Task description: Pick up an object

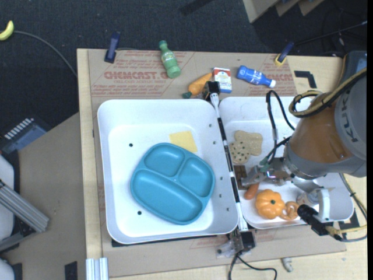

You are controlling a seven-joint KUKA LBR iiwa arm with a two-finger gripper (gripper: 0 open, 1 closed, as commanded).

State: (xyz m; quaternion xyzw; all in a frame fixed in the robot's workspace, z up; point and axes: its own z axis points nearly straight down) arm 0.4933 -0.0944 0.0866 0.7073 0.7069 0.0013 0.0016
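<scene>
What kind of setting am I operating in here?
Likely a robotics lab bench: two shallow white bins on a cardboard-topped table, toy food such as a small orange plastic pumpkin, and loose black cables.

You have two white bins, the left bin (111,156) and the right bin (250,107), side by side in the middle of the frame. In the left one you can count one blue divided plate (172,182) and one yellow cheese slice (184,140); in the right one there is one orange pumpkin (269,203), one small carrot (251,191) and two pieces of toast, a plain one (249,140) and a speckled one (237,151). Along the top of the bench you will find one green bottle (169,60), one blue bottle (255,76), one small carton (222,79), one orange carrot (200,83) and two clips, one (112,47) at upper left and one (284,53) at upper right.
</scene>
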